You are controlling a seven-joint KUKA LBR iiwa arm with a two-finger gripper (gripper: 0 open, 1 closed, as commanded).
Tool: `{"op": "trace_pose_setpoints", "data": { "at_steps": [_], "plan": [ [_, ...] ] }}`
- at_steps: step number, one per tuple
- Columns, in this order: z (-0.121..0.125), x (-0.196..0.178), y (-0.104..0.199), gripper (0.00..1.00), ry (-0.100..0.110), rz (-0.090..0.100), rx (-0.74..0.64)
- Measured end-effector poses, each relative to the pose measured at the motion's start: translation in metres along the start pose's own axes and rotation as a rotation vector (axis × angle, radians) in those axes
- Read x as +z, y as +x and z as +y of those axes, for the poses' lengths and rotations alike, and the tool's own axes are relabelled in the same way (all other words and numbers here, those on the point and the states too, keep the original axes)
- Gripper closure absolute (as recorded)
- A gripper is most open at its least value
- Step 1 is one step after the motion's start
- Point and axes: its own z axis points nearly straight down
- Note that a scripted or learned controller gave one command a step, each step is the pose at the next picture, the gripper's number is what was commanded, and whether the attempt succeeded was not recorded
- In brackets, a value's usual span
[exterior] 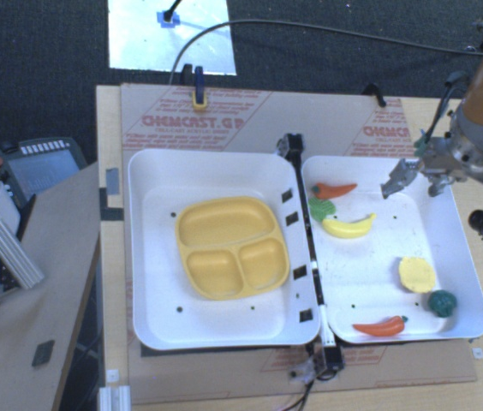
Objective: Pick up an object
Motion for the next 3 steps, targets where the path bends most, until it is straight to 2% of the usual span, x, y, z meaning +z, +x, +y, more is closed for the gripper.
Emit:
{"op": "trace_pose_setpoints", "data": {
  "at_steps": [1, 2, 3],
  "plan": [
    [0.002, -0.006, 0.0, 0.0, -0.01, -0.002, -0.002],
    [0.005, 0.037, -0.002, 0.0, -0.007, -0.001, 0.0],
    [0.007, 0.095, 0.006, 0.0, -0.006, -0.001, -0.003]
  ]
}}
